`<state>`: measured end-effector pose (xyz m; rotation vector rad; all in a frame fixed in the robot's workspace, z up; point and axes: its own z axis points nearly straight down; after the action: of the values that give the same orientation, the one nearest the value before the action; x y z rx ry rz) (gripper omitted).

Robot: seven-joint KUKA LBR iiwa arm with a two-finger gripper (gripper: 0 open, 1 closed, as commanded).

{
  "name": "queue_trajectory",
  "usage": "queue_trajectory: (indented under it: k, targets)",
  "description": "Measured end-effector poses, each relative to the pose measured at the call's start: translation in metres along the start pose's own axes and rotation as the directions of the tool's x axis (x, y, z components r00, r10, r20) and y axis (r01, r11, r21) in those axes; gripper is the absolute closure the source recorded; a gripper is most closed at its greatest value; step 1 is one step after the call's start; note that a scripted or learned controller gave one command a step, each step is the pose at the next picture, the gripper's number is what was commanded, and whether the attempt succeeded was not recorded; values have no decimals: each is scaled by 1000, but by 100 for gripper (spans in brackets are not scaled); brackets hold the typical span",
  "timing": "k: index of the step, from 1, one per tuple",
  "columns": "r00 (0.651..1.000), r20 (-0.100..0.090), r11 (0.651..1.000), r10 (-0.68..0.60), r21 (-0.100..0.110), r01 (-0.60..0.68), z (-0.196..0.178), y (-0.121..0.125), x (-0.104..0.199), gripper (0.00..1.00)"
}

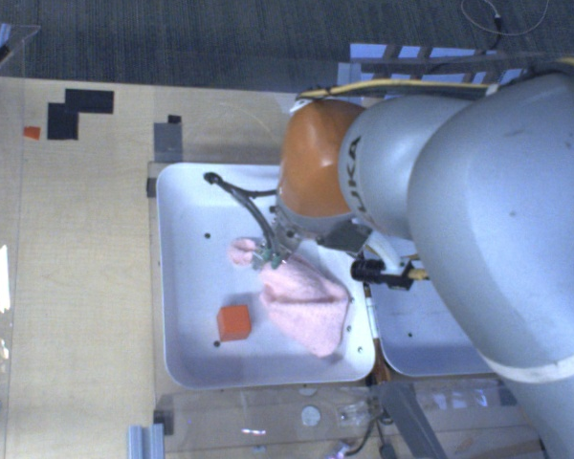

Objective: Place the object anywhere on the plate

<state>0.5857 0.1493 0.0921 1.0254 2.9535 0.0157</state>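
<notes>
A pink plate (304, 306) lies in the left bin (187, 256), toward its right front corner. On the bin floor just left of the plate sits an orange-red cube (234, 322), apart from it. My gripper (267, 257) reaches down over the plate's upper left edge, above and to the right of the cube. A small pink lump (242, 251) rests right beside the gripper's tip on its left; whether they touch is unclear. The arm's orange band (316, 165) and grey body hide the space behind the gripper.
The grey arm (478, 247) covers most of the right bin (421, 347). A black cable (231, 191) curves across the left bin's back part. Bare bin floor lies to the left and front of the cube. The wooden bench (67, 275) extends to the left.
</notes>
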Motion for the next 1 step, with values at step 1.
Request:
queue_trajectory:
  k: [1]
  targets:
    - [954,0,954,-301,-7,301,-1,39,73,100]
